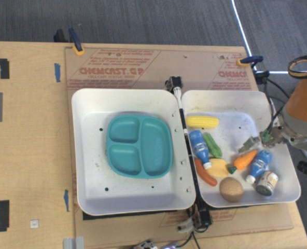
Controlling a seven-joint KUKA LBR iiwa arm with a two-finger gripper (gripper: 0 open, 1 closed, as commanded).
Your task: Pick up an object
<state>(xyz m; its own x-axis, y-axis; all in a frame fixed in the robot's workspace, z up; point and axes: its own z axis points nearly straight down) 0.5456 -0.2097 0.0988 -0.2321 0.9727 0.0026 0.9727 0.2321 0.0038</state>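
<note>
The right bin (247, 100) holds several toy foods. A yellow corn cob (202, 121) lies at the back, with a blue bottle (199, 148) and a green pickle (213, 144) in front of it. A red chili (205, 173) and a yellow piece (219, 167) lie near the divider. A brown potato (231, 189) sits at the front. On the right are an orange carrot (244, 160), a second blue bottle (259, 165) and a small can (267, 183). My gripper (254, 141) reaches in from the right, low over the bin and just above the carrot's upper end.
The left bin (86, 139) holds a teal divided plate (140, 144). The arm's orange band (303, 102) hangs over the right bin's right rim. Both bins stand on a cardboard sheet (143, 66), held by clamps at its back corners. A cable runs past the back right corner.
</note>
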